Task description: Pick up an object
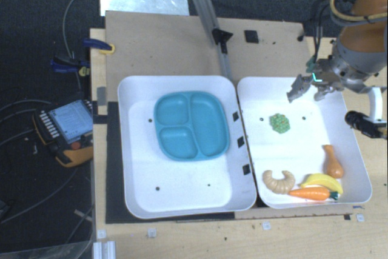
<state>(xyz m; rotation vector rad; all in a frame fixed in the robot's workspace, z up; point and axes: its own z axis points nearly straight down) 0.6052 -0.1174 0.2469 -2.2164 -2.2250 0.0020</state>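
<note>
The gripper (310, 90) hovers over the far end of the right bin (339, 130), fingers spread and holding nothing. The nearest object, a green broccoli piece (279, 123), lies alone mid-bin, just toward the camera and slightly leftward of the gripper.

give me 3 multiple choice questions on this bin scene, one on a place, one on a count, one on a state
1. Where does the blue divided plate lie?
A. left bin
B. right bin
C. on the cardboard outside the bins

2. How many toy foods lie in the right bin?
A. two
B. five
C. eight

3. How does the pincer stand to the broccoli?
A. clamped on it
B. apart from it, near the bin's far edge
C. pressing it into the plate

Answers:
1. A, the plate sits inside the left bin.
2. B, broccoli, croissant, banana, carrot, drumstick.
3. B, bare bin floor separates them.
</note>
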